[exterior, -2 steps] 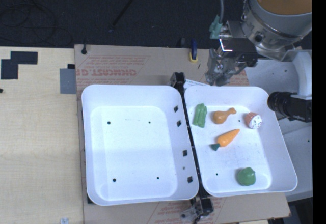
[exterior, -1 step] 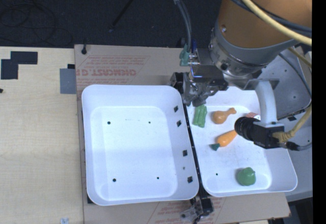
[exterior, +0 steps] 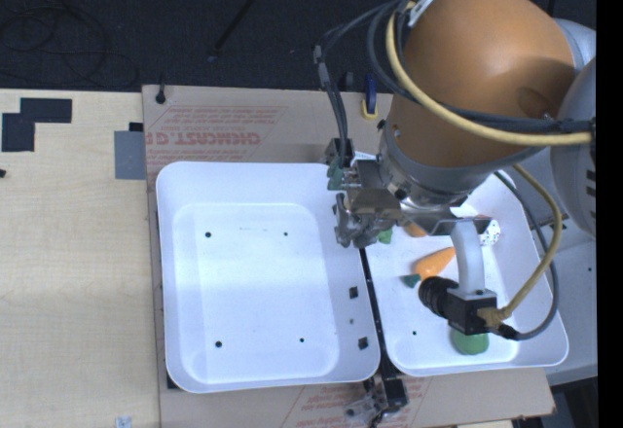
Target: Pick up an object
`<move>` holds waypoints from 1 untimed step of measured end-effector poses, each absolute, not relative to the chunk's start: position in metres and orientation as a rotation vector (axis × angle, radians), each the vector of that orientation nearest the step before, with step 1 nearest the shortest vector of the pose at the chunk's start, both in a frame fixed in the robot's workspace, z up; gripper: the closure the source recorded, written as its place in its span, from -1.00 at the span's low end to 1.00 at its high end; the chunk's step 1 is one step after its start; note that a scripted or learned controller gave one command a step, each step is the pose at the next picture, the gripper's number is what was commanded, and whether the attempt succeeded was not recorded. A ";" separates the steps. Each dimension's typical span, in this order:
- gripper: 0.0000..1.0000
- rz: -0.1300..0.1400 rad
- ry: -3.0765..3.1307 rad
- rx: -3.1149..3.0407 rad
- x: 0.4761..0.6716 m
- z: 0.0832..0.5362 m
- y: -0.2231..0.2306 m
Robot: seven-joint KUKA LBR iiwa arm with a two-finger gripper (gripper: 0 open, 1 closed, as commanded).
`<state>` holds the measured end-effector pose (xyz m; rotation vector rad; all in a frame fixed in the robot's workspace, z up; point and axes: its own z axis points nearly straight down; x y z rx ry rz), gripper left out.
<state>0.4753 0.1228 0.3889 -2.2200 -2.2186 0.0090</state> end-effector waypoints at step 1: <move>1.00 0.003 -2.221 -2.222 0.476 0.420 0.057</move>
